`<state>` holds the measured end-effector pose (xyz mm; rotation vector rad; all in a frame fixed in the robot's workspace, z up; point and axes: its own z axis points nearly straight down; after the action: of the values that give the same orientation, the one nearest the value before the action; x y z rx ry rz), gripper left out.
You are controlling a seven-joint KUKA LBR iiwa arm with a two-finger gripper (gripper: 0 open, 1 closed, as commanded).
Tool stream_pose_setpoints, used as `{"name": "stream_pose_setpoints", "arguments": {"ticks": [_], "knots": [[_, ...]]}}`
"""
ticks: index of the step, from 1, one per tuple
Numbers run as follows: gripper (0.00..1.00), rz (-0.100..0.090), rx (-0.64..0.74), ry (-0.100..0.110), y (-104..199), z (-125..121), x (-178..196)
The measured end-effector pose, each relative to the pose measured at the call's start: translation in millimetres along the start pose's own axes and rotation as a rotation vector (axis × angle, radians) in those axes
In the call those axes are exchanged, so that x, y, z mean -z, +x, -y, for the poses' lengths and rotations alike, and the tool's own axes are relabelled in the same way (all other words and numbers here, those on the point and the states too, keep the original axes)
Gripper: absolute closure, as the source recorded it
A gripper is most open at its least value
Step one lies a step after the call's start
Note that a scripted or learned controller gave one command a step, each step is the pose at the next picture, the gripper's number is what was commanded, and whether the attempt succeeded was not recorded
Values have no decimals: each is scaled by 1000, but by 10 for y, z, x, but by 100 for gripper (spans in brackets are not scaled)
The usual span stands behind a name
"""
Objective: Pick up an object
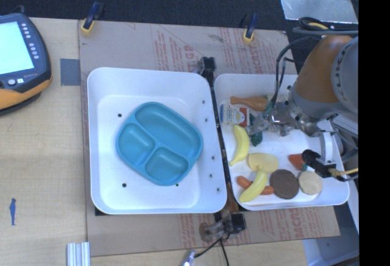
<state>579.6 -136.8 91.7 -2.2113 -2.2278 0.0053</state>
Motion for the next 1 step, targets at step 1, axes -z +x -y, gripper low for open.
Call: {"name": "stream_pose_setpoints", "arguments": {"ticks": [1], "knots": [[0, 0, 0, 0, 454, -366, 2]]}}
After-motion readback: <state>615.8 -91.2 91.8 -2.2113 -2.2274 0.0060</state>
